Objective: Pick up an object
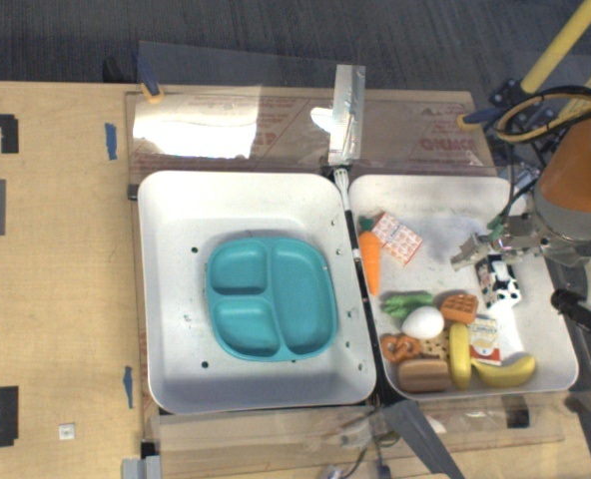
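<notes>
Gripper (490, 257): positioned low over the right part of the right bin (445, 196), reaching in from the right edge. Metal fingers (472, 251) point leftward; whether they are parted or closed cannot be told from this angle, and no item is visibly caught between them.

Item directly below the gripper: a small black-and-white cow-patterned toy (503, 285), touching or just beside the gripper's underside; contact cannot be confirmed.

Arm (575, 183): grey body with orange band, entering from the right, cables looped above it.

Right bin contents, front half:
- white milk carton with red label (487, 339), just beside the cow-patterned toy
- yellow banana (505, 371) at the front right
- yellow corn cob (459, 355), upright, beside the carton
- waffle (458, 307)
- white egg (423, 322)
- green vegetable (407, 303), just behind the egg
- pretzel (397, 347)
- brown hot dog bun (423, 374) at the front
- orange carrot (370, 259) along the left wall
- pink-and-white patterned packet (397, 239), near the carrot

Left bin (176, 218): holds a teal divided plate (272, 297), three compartments, lying centrally.

Bench (51, 297): light wood surface, black corner marks and blue tape tabs on the left part.
</notes>
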You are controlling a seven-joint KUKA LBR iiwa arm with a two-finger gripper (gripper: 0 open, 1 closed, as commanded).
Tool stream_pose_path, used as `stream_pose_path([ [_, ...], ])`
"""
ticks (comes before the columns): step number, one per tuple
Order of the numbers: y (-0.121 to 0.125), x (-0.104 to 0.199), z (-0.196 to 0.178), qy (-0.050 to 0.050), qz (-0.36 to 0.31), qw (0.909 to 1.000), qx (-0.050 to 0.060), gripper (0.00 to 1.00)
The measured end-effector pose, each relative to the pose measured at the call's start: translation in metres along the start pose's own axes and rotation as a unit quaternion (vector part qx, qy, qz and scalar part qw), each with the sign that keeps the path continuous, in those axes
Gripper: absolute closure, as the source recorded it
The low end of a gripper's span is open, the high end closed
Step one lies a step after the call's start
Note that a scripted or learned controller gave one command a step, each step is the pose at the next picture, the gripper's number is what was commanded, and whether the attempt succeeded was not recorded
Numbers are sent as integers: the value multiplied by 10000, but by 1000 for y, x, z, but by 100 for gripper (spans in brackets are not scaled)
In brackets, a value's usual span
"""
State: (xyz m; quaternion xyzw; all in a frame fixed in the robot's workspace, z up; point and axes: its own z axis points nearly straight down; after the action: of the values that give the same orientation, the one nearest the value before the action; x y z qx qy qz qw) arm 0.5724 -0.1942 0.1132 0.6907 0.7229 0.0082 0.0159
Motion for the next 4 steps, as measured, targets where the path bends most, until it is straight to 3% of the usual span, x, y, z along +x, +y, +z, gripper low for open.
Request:
stream_pose_path([
  [1, 17, -17, 6, 102, -285, 9995, 12, 0],
  [4, 33, -18, 8, 98, -290, 9995, 8, 0],
])
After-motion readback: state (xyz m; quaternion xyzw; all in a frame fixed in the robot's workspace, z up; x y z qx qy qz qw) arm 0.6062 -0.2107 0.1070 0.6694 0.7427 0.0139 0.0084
